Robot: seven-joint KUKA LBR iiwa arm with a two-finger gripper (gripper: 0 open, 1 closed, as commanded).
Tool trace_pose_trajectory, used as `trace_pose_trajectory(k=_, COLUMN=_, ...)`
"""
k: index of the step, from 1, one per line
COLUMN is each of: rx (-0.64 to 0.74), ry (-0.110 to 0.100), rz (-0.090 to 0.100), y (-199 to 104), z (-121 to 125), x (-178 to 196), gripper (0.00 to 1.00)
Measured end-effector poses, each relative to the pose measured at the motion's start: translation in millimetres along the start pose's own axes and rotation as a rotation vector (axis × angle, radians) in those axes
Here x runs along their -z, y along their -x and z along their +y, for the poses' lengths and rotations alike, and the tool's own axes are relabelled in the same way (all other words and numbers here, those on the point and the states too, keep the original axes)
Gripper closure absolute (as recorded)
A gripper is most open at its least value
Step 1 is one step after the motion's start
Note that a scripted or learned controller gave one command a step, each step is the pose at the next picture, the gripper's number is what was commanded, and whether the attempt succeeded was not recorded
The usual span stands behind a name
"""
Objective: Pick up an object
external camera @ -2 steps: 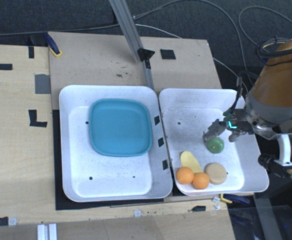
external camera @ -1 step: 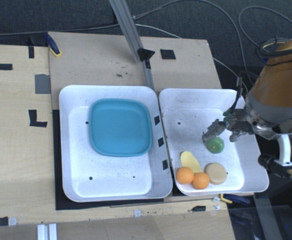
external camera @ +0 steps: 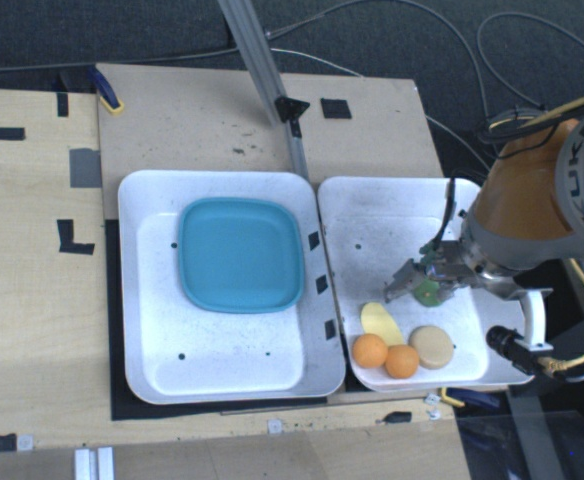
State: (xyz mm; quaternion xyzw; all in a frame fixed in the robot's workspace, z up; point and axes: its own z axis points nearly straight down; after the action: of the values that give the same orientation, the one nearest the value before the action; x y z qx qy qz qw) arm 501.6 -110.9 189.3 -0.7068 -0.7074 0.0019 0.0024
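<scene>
My gripper (external camera: 419,280) is low over the middle of the right bin (external camera: 372,213), at the end of the grey and orange arm coming in from the right. A small green object (external camera: 428,292) lies right under or against it, partly covered by it. Near the bin's front edge lie a pale yellow piece (external camera: 380,320), two orange balls (external camera: 370,350) (external camera: 402,362) and a beige round object (external camera: 432,346), all a little in front of the gripper and apart from it.
The left bin (external camera: 152,358) holds a teal square plate (external camera: 240,254). A grey metal pole (external camera: 262,58) slants down to the wall between the bins. Black cables run behind the bench at the upper right.
</scene>
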Motion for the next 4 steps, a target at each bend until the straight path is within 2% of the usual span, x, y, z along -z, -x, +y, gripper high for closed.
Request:
trace_pose_trajectory(k=2, rx=0.000, ry=0.005, rz=-0.001, y=-2, z=-9, x=-98, gripper=0.00)
trace_pose_trajectory(k=3, rx=-0.001, ry=0.007, rz=-0.001, y=-2, z=-8, x=-87, gripper=1.00)
trace_pose_trajectory(k=4, rx=-0.001, ry=0.009, rz=-0.001, y=-1, z=-14, x=-43, gripper=1.00)
